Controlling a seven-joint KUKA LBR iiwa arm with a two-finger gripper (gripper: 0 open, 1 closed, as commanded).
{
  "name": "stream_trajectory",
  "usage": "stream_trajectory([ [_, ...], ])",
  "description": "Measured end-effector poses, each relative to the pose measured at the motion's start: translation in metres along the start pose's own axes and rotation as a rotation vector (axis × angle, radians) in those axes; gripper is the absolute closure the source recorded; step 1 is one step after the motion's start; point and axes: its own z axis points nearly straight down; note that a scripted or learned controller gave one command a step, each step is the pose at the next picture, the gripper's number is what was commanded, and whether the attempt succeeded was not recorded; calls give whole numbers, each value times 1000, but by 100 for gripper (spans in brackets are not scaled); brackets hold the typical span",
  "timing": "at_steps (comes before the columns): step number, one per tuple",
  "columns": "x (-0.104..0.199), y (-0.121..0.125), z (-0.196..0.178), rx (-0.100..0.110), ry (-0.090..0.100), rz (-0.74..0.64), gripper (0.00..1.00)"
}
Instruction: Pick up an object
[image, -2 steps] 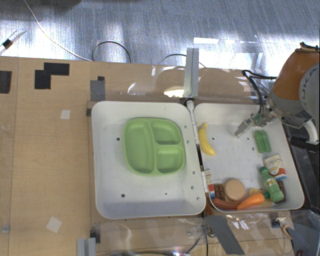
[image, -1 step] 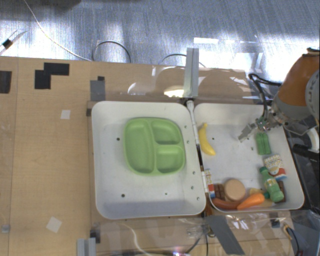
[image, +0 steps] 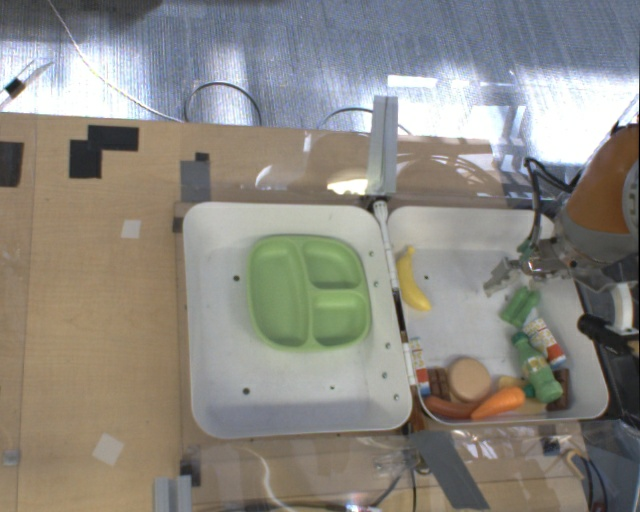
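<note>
My gripper (image: 512, 271) hangs over the upper right part of the right bin (image: 455, 255), open, with nothing between its fingers. Just below it lies a small green bottle (image: 519, 306). Further down are a bottle with a white label (image: 541, 338) and another green bottle (image: 541, 379). A yellow banana (image: 412, 282) lies near the bin's left wall. Along the front wall sit an orange carrot (image: 498, 402), a round tan piece (image: 469, 379) and a brown sausage (image: 449, 407).
The left bin (image: 215, 400) holds a green divided plate (image: 308, 292). A grey post (image: 382, 145) stands at the back between the bins. The grey and orange arm (image: 605, 195) comes in from the right. Cables run behind the bench.
</note>
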Motion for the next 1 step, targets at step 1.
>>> stream_trajectory([
  [1, 22, -41, 15, -6, -2, 173, 0],
])
